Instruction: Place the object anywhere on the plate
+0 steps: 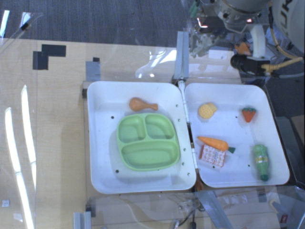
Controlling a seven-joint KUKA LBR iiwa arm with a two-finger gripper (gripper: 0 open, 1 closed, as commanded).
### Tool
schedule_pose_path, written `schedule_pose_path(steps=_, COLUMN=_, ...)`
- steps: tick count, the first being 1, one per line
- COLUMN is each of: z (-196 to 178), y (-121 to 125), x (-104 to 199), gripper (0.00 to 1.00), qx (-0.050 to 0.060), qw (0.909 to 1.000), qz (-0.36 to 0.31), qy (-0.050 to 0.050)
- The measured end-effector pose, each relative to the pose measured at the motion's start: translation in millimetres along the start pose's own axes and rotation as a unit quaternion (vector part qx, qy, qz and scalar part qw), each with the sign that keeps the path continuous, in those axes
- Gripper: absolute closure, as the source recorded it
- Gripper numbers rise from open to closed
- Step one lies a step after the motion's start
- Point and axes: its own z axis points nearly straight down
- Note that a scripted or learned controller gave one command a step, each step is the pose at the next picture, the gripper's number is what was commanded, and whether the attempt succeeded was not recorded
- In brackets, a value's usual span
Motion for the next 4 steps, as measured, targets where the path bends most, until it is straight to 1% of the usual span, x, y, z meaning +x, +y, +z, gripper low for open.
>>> schedule_pose_path(steps=1, z=106.8, y=-21.0, x=72.2, gripper=1.0, qx=0.003, qw=0.9987, qz=0.051, qy=0.0)
schedule_pose_path(steps=2, z=32.9, y=21.4, x=18.2, gripper=1.0, qx=0.0, qw=0.9999, qz=-0.01, qy=0.0)
schedule_pose_path(steps=3, z=140.1, y=40.5, x=66.8, gripper=1.0, qx=0.003, qw=0.9948, qz=-0.102, qy=0.001)
schedule_pose_path(steps=4, z=-0.5, y=40.8, x=-10.2, gripper=1.0, qx=-0.001, qw=0.9768, qz=-0.214, qy=0.0)
